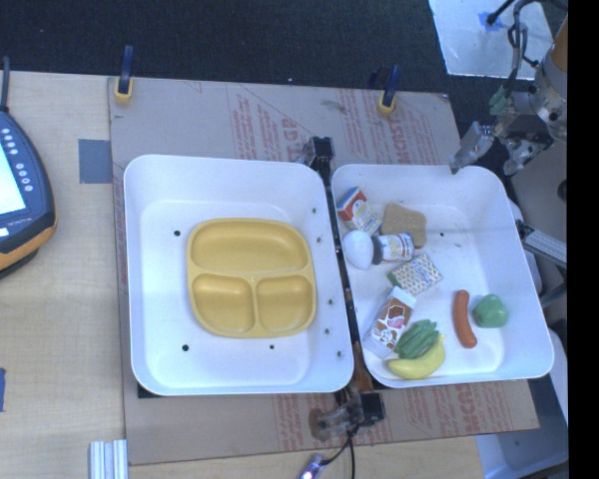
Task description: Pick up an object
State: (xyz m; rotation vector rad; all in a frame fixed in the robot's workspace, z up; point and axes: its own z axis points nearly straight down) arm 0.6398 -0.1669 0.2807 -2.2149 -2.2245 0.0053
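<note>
One banana [417,365], one sausage [463,318], two bins [150,267]

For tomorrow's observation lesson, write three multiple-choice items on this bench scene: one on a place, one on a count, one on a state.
1. Where does the yellow divided tray lie?
A. left bin
B. right bin
C. on the bare bench

2. How many compartments has the tray?
A. two
B. three
C. five

3. Where is the gripper?
A. down among the toy food
B. over the tray
C. beyond the right bin's far right corner

Answers:
1 A, it sits mid left bin.
2 B, one long section above two small ones.
3 C, it hangs outside the rim, clear of the sausage and banana.
</note>
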